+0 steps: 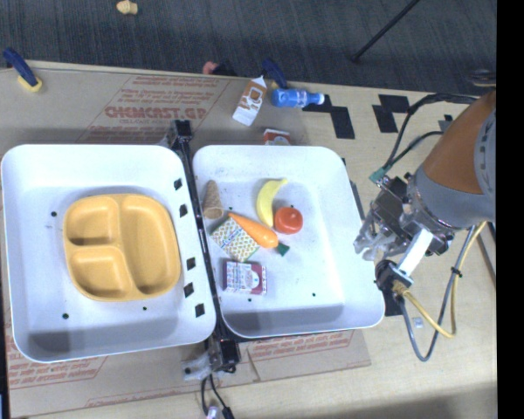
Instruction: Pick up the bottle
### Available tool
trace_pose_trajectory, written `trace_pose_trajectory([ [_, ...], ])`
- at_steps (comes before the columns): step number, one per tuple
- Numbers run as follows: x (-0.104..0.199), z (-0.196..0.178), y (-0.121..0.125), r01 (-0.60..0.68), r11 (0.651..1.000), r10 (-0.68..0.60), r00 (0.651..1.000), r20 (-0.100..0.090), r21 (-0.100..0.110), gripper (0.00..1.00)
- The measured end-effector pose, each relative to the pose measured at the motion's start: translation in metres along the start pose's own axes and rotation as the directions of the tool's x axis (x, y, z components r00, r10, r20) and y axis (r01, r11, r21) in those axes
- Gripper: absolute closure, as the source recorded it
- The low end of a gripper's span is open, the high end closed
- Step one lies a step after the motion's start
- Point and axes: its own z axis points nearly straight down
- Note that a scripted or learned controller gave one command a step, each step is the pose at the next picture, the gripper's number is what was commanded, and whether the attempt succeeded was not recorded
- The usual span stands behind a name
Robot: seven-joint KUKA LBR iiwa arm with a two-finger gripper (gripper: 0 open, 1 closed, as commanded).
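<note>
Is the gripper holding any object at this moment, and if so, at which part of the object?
Nothing is seen held. The gripper is at the right bin's right rim, apart from the blue bottle lying on the bench behind the bins.

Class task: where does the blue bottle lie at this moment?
The blue bottle lies on the bench beyond the right bin, outside it, beside a small carton.
</note>
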Motion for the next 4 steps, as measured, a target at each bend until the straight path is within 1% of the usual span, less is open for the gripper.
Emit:
trace_pose_trajectory([
  [1, 0.0, 0.017, -0.001, -0.119, 0.993, 0.119, 0.993, 0.001, 0.005, 1.0],
  [2, -0.004, 0.02, 0.003, -0.287, 0.958, 0.287, 0.958, 0.001, 0.001, 1.0],
  [3, -0.006, 0.01, 0.006, 0.04, 0.999, -0.04, 0.999, 0.0, 0.004, 1.0],
  [4, -0.003, 0.013, 0.003, -0.139, 0.99, 0.139, 0.99, 0.0, 0.002, 1.0],
])
